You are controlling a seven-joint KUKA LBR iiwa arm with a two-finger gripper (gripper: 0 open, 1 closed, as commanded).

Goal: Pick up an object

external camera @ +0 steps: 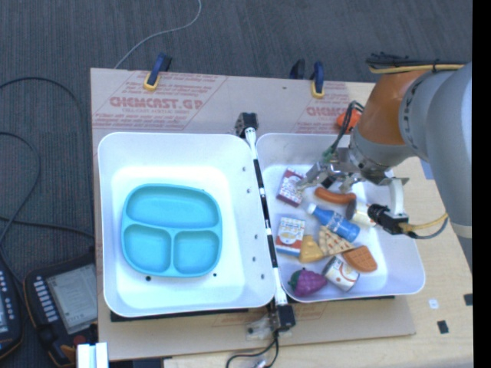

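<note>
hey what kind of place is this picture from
Probably a robotics lab test bench: a grey arm's gripper over a white bin of toy food, a clamped board, loose cables on carpet.

Bright, even light from above; soft shadows inside the white bins [107, 205], mild glare, slightly soft focus.

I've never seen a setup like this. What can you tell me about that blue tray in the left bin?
The blue tray is a light-blue, smooth, plastic-looking plate with rounded corners and three compartments: one long one at the far side, two smaller at the near side. It lies flat and right way up in the left white bin, with nothing visible in it.
</note>
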